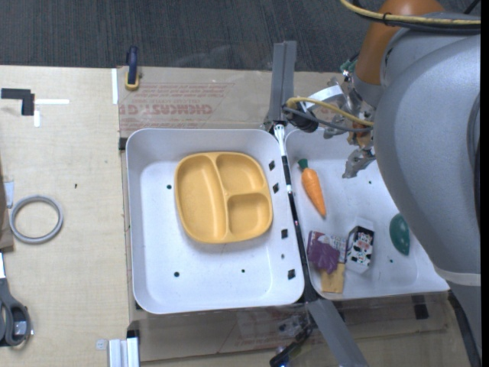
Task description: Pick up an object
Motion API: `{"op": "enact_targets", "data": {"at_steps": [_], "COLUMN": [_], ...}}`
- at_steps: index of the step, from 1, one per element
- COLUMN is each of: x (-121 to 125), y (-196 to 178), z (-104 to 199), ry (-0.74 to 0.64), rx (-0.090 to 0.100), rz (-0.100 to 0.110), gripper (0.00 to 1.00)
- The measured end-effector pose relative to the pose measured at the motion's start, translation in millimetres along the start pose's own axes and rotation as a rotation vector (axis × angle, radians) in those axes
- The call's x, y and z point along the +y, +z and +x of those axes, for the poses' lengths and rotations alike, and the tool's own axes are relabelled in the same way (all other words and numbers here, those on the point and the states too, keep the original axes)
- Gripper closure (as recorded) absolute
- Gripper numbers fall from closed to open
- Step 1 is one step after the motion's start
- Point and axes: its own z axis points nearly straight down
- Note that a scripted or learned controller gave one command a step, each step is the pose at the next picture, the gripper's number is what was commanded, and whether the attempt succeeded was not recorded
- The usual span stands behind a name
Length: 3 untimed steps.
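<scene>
Orange carrot (pixel 313 192) lies in right bin (pixel 382 277), just left of jaws (pixel 357 161), apart from them. Jaws' state: can't tell. Yellow plate (pixel 224 197) sits further left.

My arm (pixel 439 128) is a bulky casing of smooth, matte grey, rounded like a thick tube. Above the wrist sits my orange band (pixel 393 29), glossy and domed. A black hose with a yellow stripe (pixel 412 15) loops over that band, and a second yellow cable (pixel 336 109) runs along by the wrist hardware. At the end is my gripper (pixel 357 161), small, dark grey metal, with bits of bright silver fitting and thin wires clustered just above it
</scene>
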Motion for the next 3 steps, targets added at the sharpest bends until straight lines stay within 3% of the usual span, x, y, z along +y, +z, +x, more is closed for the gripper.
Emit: {"op": "enact_targets", "data": {"at_steps": [1,2,3], "x": [-33,-21,-37], "y": [0,1,0], "z": [8,-7,7], "ry": [-0.009,-0.136,0.003], "rx": [-0.001,-0.004,-0.001], "rz": [0.0,-0.002,0.0], "gripper": [0.0,0.0,0.0]}}
